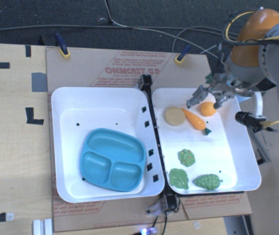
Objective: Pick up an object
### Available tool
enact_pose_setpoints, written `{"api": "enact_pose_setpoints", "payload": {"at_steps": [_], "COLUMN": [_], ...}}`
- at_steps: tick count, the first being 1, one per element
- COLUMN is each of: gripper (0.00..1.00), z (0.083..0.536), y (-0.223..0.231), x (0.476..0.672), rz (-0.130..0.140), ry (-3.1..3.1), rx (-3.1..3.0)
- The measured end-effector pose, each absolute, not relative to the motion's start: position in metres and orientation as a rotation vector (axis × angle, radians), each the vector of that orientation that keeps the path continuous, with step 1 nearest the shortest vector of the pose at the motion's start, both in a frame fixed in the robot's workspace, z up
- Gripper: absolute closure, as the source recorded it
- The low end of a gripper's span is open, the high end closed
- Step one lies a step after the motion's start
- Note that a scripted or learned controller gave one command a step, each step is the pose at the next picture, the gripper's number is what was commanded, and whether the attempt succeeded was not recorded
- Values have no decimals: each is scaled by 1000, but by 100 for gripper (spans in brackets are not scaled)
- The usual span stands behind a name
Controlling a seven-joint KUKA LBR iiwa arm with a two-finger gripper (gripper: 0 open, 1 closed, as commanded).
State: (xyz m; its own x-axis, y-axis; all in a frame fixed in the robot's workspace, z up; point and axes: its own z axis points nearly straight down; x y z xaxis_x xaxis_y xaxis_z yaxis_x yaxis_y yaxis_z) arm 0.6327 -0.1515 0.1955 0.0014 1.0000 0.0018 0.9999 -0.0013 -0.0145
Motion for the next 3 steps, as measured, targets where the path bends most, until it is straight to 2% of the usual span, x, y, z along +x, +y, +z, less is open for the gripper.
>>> {"api": "enact_pose_setpoints", "payload": {"at_steps": [1, 2, 3], "gripper": [0, 0, 0], "z": [203, 139, 88], "y": [-151, -146, -145], "x": [636, 633, 633], "rz": [2, 9, 1], "ry": [-2223, -2219, -2222], "rx": [-2219, -2216, -2221]}}
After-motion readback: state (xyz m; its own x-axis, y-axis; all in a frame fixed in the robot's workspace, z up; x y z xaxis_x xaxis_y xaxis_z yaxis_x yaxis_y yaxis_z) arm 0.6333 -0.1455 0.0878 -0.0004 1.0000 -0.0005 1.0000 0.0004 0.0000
